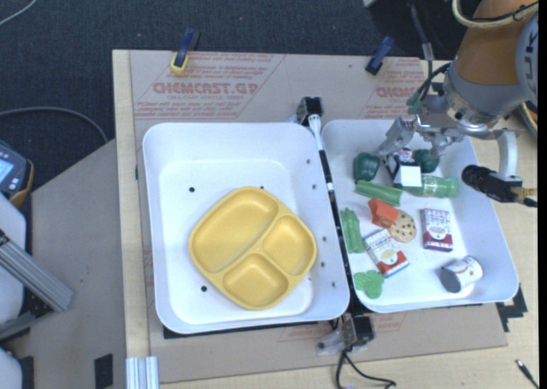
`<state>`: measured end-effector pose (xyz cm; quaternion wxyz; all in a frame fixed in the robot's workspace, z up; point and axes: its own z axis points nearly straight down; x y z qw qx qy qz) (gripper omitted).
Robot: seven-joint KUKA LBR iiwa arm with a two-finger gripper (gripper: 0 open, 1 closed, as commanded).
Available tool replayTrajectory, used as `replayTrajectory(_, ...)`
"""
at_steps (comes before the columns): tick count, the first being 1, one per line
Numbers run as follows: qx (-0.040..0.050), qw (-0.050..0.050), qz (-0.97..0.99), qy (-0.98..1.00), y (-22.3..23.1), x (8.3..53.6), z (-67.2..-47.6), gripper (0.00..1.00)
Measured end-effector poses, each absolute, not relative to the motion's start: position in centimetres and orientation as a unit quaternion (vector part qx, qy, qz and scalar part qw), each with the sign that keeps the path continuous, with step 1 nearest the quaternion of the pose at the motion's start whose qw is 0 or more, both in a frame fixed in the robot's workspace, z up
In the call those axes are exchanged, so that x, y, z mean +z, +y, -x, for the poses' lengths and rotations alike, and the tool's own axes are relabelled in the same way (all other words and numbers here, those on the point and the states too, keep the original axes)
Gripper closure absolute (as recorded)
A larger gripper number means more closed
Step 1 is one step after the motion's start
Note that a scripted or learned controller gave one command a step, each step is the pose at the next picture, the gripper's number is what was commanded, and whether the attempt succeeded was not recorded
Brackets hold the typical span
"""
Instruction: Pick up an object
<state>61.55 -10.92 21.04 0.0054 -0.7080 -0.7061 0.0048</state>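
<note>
Nearest, low in the right bin [500, 246]: a small grey-and-white cup on its side [461, 274], a flat red carton [437, 229], a round speckled cookie [402, 227], a glossy green plastic bottle lying flat [408, 186]. Left bin [158, 208]: a smooth yellow three-compartment tray [252, 246]. Gripper [416, 141] low over the right bin's far end, near a dark green rounded lump [367, 165]; fingers' spread impossible to judge, nothing visibly held.
</note>
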Motion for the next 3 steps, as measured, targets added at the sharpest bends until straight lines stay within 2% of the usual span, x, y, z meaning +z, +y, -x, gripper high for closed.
replayTrajectory(1, -0.0001, -0.001, 0.707, -0.707, -10.9, 21.9, -61.8, 0.00)
replayTrajectory(2, 0.0018, 0.002, 0.707, -0.707, -11.2, 17.5, -62.3, 0.00)
replayTrajectory(3, 0.0008, 0.001, 0.707, -0.707, -10.5, 12.7, -63.0, 0.00)
